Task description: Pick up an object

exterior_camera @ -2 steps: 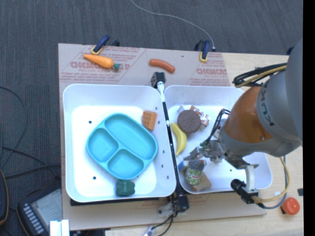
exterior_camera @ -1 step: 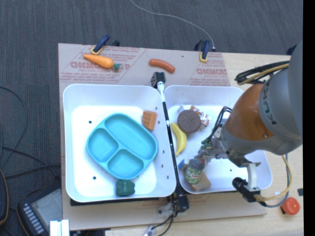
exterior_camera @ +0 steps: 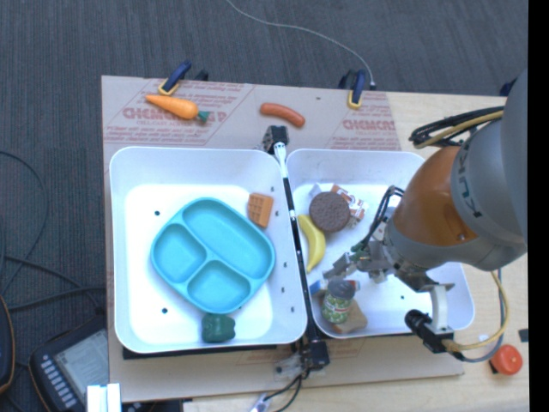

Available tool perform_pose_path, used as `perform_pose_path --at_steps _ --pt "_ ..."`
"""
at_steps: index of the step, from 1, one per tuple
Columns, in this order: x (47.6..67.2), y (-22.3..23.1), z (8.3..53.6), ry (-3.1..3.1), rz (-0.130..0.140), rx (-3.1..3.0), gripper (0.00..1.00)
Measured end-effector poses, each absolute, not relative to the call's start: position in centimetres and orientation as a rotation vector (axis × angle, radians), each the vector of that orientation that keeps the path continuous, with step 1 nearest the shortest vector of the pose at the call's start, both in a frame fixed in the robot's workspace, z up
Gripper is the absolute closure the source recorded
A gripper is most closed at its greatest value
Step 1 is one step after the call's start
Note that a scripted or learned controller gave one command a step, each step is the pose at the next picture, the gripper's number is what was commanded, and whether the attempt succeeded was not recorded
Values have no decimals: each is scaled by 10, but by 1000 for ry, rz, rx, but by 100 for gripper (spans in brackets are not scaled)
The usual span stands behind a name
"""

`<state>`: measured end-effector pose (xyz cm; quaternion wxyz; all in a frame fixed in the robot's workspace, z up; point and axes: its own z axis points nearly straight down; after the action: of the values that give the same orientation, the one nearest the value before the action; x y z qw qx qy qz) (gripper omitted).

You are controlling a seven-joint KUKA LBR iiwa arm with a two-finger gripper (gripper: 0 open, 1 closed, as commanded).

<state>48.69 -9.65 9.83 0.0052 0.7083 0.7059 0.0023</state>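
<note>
My gripper (exterior_camera: pixel 353 262) hangs low in the right bin (exterior_camera: pixel 446 312), below the orange band of the arm (exterior_camera: pixel 437 217). It is just right of a yellow banana (exterior_camera: pixel 313 244) and just above a small jar with a green lid (exterior_camera: pixel 340 304). A round brown cookie (exterior_camera: pixel 328 212) lies up and to the left of it, with a crumpled red and white packet (exterior_camera: pixel 349 199) beside the cookie. I see nothing held in the gripper.
The left bin (exterior_camera: pixel 129 230) holds a blue divided plate (exterior_camera: pixel 212 254), an orange block (exterior_camera: pixel 260 209) and a green pepper (exterior_camera: pixel 218 327). A carrot (exterior_camera: pixel 176 107) and a sausage (exterior_camera: pixel 282 114) lie on the cardboard behind the bins. The arm covers the right bin's right half.
</note>
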Motion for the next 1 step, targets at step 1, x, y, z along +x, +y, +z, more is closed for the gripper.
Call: perform_pose_path --at_steps 1 --pt "486 -95 88 2215 3 2218 0"
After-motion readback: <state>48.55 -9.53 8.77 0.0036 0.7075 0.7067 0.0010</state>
